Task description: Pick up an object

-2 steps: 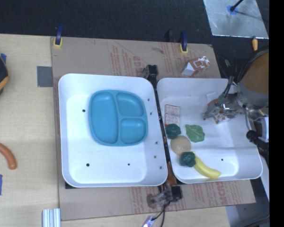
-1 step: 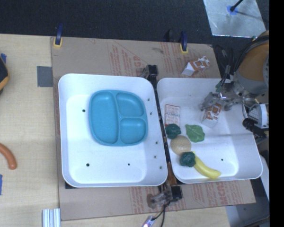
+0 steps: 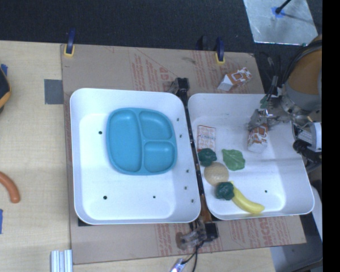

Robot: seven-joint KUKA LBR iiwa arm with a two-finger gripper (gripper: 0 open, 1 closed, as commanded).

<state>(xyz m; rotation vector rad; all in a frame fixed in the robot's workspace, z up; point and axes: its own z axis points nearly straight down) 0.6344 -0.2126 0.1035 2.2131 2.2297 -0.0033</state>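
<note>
The small carton [image 3: 258, 137], white with orange-brown print, is the object nearest the gripper; we find it in the right bin [image 3: 283, 177], toward its far right part, standing tilted on the bin floor. The gripper [image 3: 262, 117] sits directly above the carton's upper end, reaching in from the right. We cannot tell how far the jaws are apart, nor whether they have hold of the carton.

In the same bin, near its left wall, we note a flat printed packet [image 3: 205, 135], a dark green piece [image 3: 207, 156], a green leaf-shaped piece [image 3: 233, 159], a beige round item [image 3: 216, 173], a second dark green piece [image 3: 225, 191] and a yellow banana [image 3: 248, 202].

The left bin [image 3: 90, 197] carries a blue divided plate [image 3: 141, 140]. A second small carton [image 3: 235, 79] lies on the cardboard beyond the right bin.
</note>
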